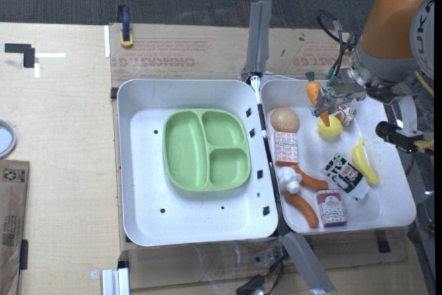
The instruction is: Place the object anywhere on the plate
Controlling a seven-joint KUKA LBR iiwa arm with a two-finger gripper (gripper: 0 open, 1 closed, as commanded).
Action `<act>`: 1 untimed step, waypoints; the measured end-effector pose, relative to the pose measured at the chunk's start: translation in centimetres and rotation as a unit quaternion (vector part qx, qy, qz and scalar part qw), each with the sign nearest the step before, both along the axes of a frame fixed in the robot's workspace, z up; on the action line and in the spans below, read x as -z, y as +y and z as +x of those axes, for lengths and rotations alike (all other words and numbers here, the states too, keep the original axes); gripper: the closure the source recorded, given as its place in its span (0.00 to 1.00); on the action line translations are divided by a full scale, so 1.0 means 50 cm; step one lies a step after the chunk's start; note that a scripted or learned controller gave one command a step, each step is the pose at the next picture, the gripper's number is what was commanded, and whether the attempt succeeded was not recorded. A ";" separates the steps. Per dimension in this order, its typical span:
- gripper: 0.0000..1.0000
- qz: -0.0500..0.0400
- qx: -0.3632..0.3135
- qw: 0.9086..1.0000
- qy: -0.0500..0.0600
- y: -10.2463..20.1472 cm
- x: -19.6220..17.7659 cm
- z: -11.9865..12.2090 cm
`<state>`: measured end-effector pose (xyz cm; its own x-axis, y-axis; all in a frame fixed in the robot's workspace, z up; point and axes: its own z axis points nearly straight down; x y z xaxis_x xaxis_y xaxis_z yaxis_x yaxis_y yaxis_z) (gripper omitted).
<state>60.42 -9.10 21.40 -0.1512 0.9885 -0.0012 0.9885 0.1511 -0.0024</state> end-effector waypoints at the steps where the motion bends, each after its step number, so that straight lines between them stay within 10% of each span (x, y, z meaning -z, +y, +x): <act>1: 1.00 0.000 -0.006 1.000 -0.001 -0.001 -0.064 0.066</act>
<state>63.73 -9.13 24.59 -0.1630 0.9866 -0.0017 0.9866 0.1630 -0.0009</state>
